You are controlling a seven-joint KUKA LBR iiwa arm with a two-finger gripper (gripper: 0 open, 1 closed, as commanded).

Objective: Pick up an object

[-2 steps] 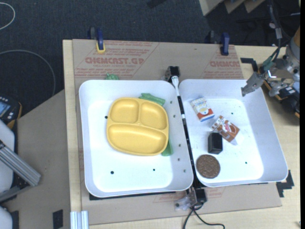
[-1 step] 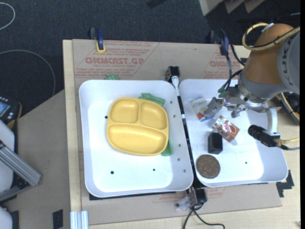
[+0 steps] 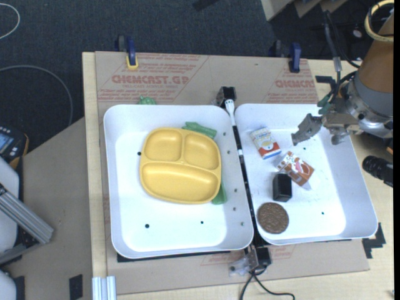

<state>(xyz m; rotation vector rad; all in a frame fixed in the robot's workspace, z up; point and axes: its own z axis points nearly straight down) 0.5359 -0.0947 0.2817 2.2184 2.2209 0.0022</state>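
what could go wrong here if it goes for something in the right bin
1. The red packet, black block and small carton lie close together; fingers coming down on one may nudge a neighbour instead of closing on the target.
2. The brown disc looks flat and sits near the right bin's front rim, so it may slip out of a pinch.
3. The gripper hangs over the bin's far side, not above any item, so a straight descent likely meets bare floor.

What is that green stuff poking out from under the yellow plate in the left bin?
A green thing lies under the yellow divided plate: one bit shows at the plate's far edge, another sliver at its right near corner. The plate covers the rest, so its shape cannot be told.
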